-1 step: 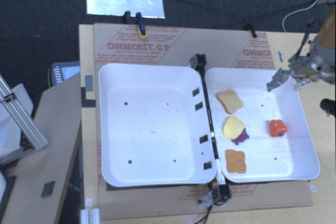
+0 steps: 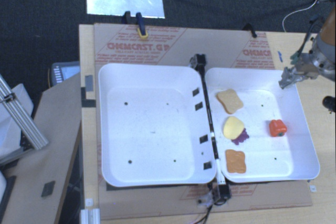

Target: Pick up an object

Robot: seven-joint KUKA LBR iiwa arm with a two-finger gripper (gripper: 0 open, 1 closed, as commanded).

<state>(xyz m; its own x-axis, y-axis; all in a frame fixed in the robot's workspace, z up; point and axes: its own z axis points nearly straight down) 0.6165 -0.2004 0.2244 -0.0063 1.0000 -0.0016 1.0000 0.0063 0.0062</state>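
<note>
— What does the arm (image 2: pixel 326 47) look like?

— Mostly grey, rounded metal segments with a dull shine. An orange band (image 2: pixel 328 31) wraps it above the wrist.

— And the tip?

— The pincer (image 2: pixel 287 80) is a small, pale grey, angular piece, lighter than the wrist housing behind it.

— Any cables?

— A thin white cable (image 2: pixel 299 10) loops near its upper part, and a dark line runs straight up beside it.

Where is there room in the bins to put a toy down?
The left bin has bare floor all over. In the right bin, the strip by the far-right wall, past the red pepper, is free. It is crowded by the divider: bread slice, yellow and purple toy, and orange toast.
</note>
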